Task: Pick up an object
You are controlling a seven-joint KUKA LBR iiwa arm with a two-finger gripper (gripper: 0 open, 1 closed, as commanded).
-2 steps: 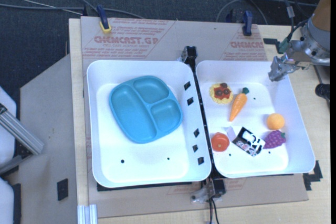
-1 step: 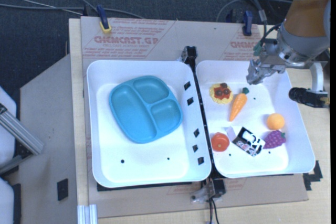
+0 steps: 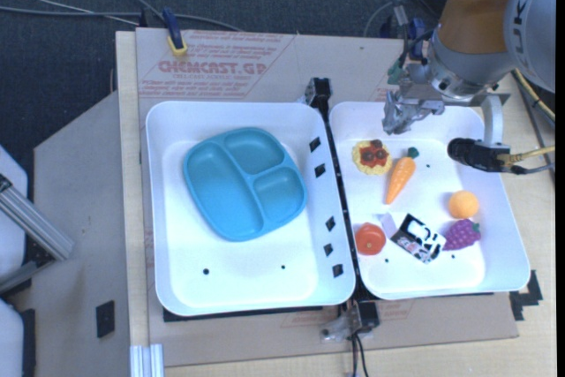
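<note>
The gripper (image 3: 399, 121) hangs over the far part of the right bin (image 3: 503, 274). I cannot tell how far it is open, and nothing is seen in it. Just below it and a little toward the left bin (image 3: 168, 216) lies a small pizza toy (image 3: 372, 156), with the carrot (image 3: 401, 176) beside. Further from it are the orange (image 3: 463, 204), grapes (image 3: 461, 234), tomato (image 3: 370, 238) and a black-white packet (image 3: 416, 237). The left bin holds 1 blue divided plate (image 3: 244, 182).

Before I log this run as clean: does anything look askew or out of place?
Mostly tidy. The blue tray lies rotated in the left bin, and a black-and-white card lies tilted beside the grapes.
</note>
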